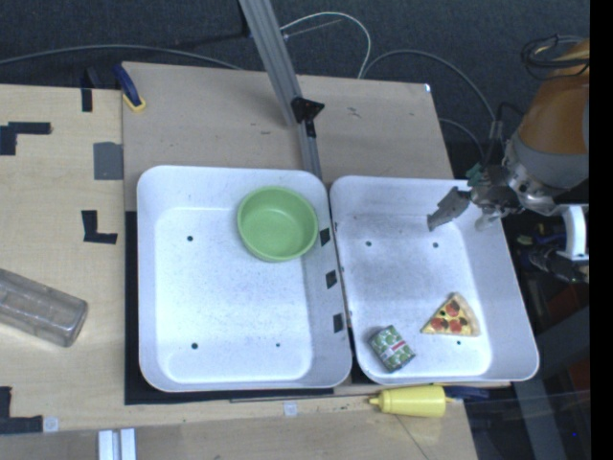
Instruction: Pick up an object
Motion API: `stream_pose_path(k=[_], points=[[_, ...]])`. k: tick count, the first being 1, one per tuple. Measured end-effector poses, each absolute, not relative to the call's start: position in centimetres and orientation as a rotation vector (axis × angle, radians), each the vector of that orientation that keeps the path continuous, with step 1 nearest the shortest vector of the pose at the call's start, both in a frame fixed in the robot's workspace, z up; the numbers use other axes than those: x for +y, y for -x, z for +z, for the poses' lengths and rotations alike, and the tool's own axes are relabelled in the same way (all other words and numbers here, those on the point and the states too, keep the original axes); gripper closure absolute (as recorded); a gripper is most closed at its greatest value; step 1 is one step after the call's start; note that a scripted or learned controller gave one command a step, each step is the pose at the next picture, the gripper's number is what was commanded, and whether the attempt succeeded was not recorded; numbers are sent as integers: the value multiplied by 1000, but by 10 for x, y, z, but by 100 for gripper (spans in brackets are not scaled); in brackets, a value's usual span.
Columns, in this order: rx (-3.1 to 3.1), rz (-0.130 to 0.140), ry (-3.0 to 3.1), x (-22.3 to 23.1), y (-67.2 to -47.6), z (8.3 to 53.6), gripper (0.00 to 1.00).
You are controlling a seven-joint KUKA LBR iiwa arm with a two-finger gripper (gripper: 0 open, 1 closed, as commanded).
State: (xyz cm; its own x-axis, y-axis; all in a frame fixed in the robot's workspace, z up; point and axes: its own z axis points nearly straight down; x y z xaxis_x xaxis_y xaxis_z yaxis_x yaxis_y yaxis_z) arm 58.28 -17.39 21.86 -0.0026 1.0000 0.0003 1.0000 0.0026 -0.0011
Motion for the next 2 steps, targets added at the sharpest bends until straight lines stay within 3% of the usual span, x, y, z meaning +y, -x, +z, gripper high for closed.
stream_pose_path(k=[1, 2], points=[[-2223, 1, 2218, -174, -583, 219, 0], [-2219, 8, 2216, -175, -584, 154, 0]])
